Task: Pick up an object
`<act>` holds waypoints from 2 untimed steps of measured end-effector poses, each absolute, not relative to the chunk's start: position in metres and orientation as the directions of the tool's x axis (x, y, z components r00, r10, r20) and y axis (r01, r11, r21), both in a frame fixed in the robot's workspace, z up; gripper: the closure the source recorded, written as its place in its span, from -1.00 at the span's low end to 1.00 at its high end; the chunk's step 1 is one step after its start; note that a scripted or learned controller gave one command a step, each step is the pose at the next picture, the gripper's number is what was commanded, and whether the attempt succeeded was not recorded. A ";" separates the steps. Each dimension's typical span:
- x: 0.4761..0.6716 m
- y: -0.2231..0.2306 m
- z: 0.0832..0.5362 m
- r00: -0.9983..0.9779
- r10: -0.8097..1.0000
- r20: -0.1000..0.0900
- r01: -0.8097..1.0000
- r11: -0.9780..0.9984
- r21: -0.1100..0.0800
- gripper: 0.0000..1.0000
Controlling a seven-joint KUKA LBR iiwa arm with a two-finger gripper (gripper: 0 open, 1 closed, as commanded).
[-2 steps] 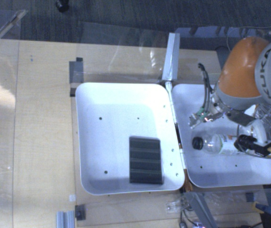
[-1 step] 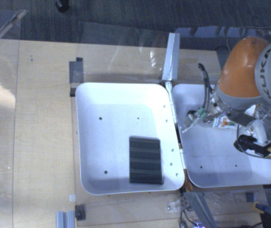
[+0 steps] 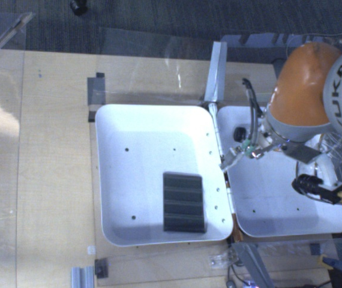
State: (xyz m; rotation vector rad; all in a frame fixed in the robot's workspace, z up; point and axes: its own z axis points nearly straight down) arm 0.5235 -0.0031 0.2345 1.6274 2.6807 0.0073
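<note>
Overall: two shallow white bins sat side by side on a pale wooden bench [image 3: 45,179], seen from above at a slant.
Left bin [image 3: 123,131]: it held one thing, a black ribbed block [image 3: 183,202], rectangular, with raised ridges running across its width.
Block position: it lay flat on the bin floor toward the near right corner, its long side roughly parallel to the bin's right wall, close to that wall but not touching it.
Left bin floor: a few small dark dots marked the white floor around the block.
Right bin [image 3: 279,212]: its white floor showed near the front; the rear part was covered by the arm.
Arm [image 3: 306,89]: grey with an orange band, it reached in from the right and hung over the right bin.
Gripper [image 3: 243,152]: it was by the right bin's left wall, near the divide between the bins, well apart from the block.
Gripper state: cannot be told, since cables and the wrist blurred that spot.
Divider: a grey metal post [image 3: 215,74] stood behind the bins where they met.
</note>
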 end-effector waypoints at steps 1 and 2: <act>0.529 -0.071 0.192 -0.292 0.956 -0.001 0.956 0.292 0.003 -1.00; 0.603 -0.142 0.196 -0.202 0.979 -0.002 0.979 0.202 0.004 -1.00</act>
